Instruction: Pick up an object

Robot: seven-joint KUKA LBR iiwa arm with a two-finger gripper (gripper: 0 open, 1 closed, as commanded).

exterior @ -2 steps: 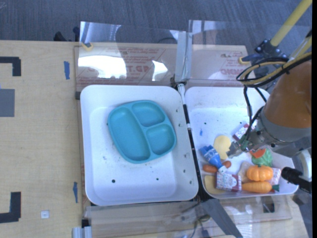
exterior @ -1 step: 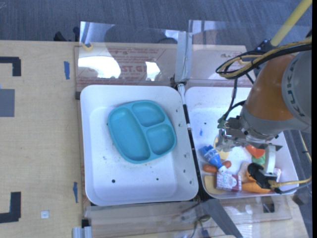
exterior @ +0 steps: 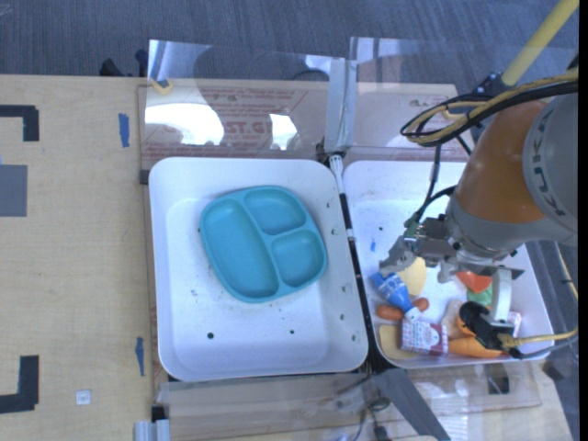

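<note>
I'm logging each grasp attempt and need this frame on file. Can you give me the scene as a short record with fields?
left bin: shallow white bin holding a blue three-compartment plastic plate, lying flat
right bin: shallow white bin with a cluster of small toy items toward its near end
items seen: blue and white small bottle, red and white packet, orange carrot-shaped piece
arm: grey arm with an orange band, over the right bin
gripper: two-finger gripper low above the cluster; grasp state unclear
</note>
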